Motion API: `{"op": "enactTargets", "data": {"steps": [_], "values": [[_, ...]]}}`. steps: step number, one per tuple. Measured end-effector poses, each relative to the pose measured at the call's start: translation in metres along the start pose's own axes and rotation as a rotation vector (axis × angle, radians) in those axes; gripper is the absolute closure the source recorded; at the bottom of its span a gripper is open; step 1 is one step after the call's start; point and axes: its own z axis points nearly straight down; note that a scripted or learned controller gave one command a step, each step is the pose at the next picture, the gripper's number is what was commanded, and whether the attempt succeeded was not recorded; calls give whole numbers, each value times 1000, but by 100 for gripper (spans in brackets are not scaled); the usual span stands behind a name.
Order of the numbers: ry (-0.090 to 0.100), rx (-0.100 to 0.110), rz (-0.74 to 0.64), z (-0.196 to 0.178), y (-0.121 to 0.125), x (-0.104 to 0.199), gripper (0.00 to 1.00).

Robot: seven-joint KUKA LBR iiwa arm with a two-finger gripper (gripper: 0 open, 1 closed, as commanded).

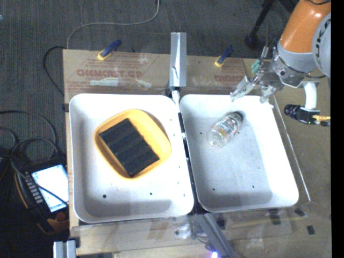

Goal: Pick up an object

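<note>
A clear plastic bottle (226,129) lies on its side in the upper middle of the right bin (252,187). A yellow dish holding a black ribbed block (131,144) sits in the left bin (88,198). My gripper (251,91) hangs over the right bin's far rim, above and to the right of the bottle. Its two fingers are spread apart with nothing between them.
A metal bar (178,63) stands at the back between the two bins. Blue and yellow clamps (109,49) (224,55) hold the cardboard sheet under the bins. A tablet (48,187) lies off the bench at the lower left.
</note>
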Motion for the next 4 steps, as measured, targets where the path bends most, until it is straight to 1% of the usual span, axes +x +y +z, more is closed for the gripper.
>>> {"op": "enactTargets", "data": {"steps": [1,2,3,4], "values": [[-2,-4,-152,147,1,-43,0],[5,-17,-169,147,-51,-56,0],[1,-22,-168,138,-49,-57,100],[1,-3,-193,57,-56,-5,100]]}}
